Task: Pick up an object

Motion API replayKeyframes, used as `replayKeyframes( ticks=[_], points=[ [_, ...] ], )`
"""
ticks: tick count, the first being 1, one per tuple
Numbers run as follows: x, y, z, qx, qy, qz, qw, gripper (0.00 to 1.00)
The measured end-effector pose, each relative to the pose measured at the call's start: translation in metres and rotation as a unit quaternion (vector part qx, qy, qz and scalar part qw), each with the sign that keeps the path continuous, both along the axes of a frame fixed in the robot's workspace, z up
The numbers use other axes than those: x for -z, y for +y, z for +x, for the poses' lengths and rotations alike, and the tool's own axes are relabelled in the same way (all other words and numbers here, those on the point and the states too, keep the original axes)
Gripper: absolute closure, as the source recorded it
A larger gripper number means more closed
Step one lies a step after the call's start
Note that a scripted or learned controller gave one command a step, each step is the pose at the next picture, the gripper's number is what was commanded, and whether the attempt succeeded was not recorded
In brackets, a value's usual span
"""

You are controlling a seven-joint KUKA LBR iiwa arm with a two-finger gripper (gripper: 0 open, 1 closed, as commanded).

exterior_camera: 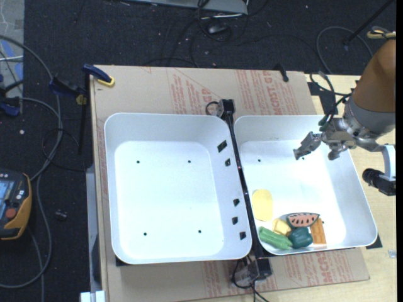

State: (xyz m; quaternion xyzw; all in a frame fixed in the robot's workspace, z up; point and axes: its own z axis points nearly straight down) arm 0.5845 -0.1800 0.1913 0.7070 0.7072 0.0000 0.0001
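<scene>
Reaching in from the right edge of the frame, the gripper (321, 145) hangs over the upper part of the right bin (283, 131), its two fingers spread apart with nothing between them. Candidates for the pick lie in a tight huddle at the lower edge of that bin, well apart from the tool: a pale yellow piece (262, 204) nearest the divider, a green toy vegetable (274, 238), a watermelon slice (303, 219) resting atop the pile, a dark green lump (300, 238) and an orange stick (318, 232) at the right end. The left bin (167, 181) sits alongside under the same overhead camera. Crowding looks like the chief hazard: the toys touch or overlap, so a descending finger could land on a neighbour and scatter the pile, or close on two at once. Their place against the bin's sloping lower wall adds another risk, since a finger might strike the rim. The yellow piece, lying slightly clear, appears the safest target, though it seems flat and may slip.
</scene>
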Motion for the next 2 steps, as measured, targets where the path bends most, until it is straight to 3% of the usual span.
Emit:
replayKeyframes(
  ticks=[1,2],
  points=[
    [0.012,0.061,-0.069,-0.001,0.001,0.0007,1.0000,0.00],
    [0.003,0.101,-0.088,-0.001,0.000,0.0005,1.0000,0.00]
  ],
)
